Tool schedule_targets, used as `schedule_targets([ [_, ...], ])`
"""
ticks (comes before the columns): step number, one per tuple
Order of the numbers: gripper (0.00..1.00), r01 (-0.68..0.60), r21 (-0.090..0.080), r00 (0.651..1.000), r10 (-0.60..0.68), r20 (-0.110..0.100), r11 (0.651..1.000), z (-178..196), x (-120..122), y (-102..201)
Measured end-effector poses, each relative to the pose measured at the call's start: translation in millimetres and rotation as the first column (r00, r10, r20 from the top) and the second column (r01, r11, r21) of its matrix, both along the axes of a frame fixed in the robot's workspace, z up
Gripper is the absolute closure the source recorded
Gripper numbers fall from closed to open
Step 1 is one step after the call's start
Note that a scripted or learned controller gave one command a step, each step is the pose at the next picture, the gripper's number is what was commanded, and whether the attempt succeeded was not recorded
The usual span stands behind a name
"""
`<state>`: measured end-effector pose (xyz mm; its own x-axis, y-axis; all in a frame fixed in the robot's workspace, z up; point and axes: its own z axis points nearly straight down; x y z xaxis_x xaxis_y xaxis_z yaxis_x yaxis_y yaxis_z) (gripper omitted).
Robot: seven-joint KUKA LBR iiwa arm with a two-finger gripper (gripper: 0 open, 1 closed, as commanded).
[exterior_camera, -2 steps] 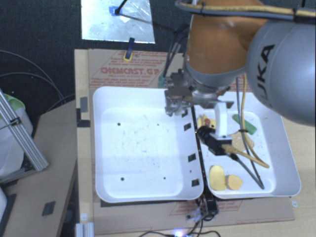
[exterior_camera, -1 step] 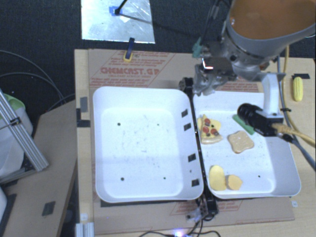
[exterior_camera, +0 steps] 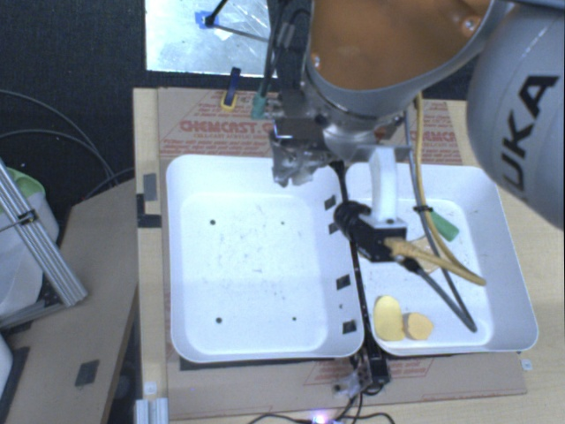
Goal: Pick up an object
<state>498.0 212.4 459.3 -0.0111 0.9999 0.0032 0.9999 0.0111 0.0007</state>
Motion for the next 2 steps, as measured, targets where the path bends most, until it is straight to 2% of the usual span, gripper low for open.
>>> schedule_targets([
  [1, 1.00, 0.016, -0.007, 1.000, -0.016, -0.005, 1.000, -76, 18, -61],
  [2, 1.00, 0.013, -0.002, 1.000, -0.013, 0.009, 1.000, -8, 39, -87],
])
